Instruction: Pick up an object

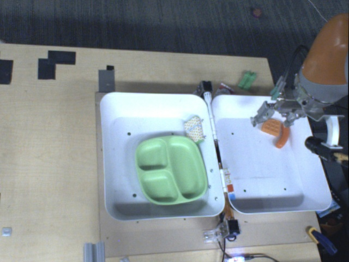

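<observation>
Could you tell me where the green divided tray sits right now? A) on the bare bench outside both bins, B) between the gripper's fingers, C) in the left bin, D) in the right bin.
C: the green divided tray lies flat on the floor of the left bin, while the gripper is over the right bin, near an orange object.
</observation>
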### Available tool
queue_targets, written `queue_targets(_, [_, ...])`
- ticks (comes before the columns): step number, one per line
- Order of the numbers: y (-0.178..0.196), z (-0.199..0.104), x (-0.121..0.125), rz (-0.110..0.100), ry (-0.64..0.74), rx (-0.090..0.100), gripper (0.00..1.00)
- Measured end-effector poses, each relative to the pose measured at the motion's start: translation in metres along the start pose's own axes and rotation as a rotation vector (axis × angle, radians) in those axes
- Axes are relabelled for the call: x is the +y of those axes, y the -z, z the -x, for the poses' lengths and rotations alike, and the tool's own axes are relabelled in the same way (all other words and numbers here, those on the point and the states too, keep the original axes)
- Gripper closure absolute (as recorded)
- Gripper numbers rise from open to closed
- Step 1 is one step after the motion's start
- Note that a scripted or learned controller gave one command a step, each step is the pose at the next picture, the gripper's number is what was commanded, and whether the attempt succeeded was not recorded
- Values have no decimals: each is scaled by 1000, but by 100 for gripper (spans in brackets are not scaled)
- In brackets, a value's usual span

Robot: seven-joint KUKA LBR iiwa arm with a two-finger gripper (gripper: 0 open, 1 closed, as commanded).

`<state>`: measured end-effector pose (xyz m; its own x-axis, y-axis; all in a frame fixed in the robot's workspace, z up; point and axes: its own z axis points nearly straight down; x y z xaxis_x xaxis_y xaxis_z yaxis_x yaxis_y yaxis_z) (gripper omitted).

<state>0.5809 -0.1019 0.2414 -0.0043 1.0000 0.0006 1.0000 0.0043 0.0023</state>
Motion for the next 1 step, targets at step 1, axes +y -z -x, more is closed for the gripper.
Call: queue_targets(1, [-146,18,53,4,-1,-1,0])
